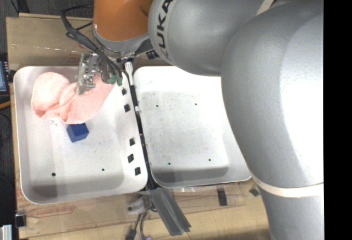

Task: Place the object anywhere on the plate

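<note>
A small blue block (78, 132) lies on the floor of the left bin (33, 178), touching the near edge of a flat pink plate (91, 104). A second, paler pink rounded piece (47, 93) lies against the plate's left side. My gripper (86, 80) hangs over the plate's far edge, above and slightly right of the block and apart from it. The arm's orange band (118, 7) sits just behind it. I see nothing held in the gripper.
The right bin (181, 173) lies beside the left one, and the big grey arm (264, 68) covers its right part. A ridge with black marks (132, 140) divides the two bins. Bare white floor fills the near half of the left bin.
</note>
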Controlling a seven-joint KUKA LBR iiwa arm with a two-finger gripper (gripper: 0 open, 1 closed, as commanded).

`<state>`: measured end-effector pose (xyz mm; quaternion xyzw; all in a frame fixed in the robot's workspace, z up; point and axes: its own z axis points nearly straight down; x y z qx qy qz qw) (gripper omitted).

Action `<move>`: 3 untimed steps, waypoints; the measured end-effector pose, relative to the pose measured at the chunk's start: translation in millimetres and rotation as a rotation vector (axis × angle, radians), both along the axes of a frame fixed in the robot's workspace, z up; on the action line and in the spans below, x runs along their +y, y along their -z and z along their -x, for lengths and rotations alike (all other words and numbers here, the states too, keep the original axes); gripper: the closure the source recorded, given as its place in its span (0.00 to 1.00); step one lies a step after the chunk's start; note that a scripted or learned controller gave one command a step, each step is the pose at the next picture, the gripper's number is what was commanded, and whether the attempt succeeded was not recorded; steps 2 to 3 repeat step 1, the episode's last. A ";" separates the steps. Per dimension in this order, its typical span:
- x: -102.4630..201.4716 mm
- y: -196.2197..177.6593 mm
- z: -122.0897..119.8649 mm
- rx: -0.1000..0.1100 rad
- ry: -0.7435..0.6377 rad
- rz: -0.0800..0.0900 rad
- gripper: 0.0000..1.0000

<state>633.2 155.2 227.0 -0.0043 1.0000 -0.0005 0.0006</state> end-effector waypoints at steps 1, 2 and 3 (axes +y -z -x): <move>-0.1 -0.3 -0.2 -0.001 0.000 0.000 0.00; -0.1 -0.3 -0.2 -0.001 0.000 0.000 0.00; -0.1 -0.3 -0.2 -0.001 0.000 0.000 0.00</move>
